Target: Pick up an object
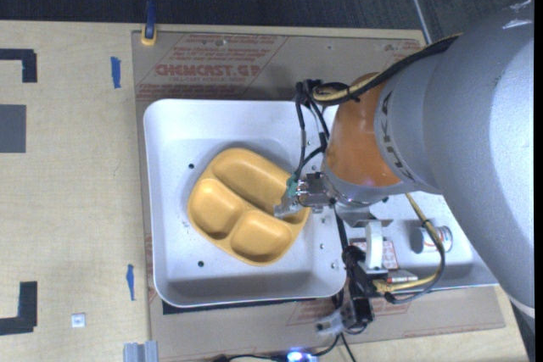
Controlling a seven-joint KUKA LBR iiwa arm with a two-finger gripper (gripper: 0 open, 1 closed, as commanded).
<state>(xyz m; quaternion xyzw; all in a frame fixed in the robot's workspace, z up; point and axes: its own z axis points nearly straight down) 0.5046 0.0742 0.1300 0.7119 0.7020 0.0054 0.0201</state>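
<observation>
**Yellow tray waits under the arm**

Yellow tray (242, 206), with three hollows, lies tilted in the left bin (170, 182). End effector (299, 197) sits at its right rim; open or closed, I cannot tell. For a good pick, I think it must take the thin rim squarely, then rise slowly.

The bulky grey arm with its orange band (441, 114) runs off the frame at three o'clock and covers the right-hand shallow white bin (441, 267) almost wholly. It also hides the three o'clock rim of the yellow three-compartment plastic tray (242, 203).
</observation>
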